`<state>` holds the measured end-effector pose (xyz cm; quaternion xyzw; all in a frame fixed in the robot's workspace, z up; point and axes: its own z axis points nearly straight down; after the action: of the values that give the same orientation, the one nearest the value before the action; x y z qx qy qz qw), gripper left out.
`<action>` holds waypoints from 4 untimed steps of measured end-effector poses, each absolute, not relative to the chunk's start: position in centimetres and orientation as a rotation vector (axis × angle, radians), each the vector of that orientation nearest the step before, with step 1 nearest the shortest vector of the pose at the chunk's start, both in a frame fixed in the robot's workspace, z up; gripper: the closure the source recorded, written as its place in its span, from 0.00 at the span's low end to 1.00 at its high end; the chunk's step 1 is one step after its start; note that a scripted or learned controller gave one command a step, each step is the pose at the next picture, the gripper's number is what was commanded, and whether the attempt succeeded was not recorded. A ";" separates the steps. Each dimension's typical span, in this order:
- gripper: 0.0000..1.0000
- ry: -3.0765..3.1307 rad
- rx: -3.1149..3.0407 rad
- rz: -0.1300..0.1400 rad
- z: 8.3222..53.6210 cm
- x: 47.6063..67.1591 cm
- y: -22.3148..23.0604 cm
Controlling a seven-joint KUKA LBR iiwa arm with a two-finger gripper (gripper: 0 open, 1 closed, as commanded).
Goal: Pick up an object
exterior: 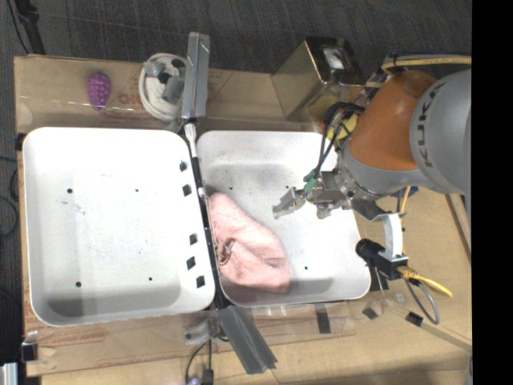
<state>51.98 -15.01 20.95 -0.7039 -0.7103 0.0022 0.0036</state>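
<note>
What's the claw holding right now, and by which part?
Nothing. The claw hangs over bare floor in the right bin, apart from the pink cloth, which lies against the bin's left wall.

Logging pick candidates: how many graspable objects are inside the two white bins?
1. A crumpled pink cloth lies in the right white bin, against its left wall toward the near edge. The gripper hangs over the bin floor just right of it. Anything beneath the cloth would be hidden.
</note>
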 end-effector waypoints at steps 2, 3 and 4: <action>0.00 -2.406 -2.010 0.006 17.4 53.2 -16.0; 0.00 -2.494 -1.904 0.004 21.7 57.3 -14.4; 0.00 -2.547 -1.834 0.003 9.0 56.8 -12.3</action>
<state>56.85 -12.28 9.00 -0.5843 -0.8115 0.0008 0.0016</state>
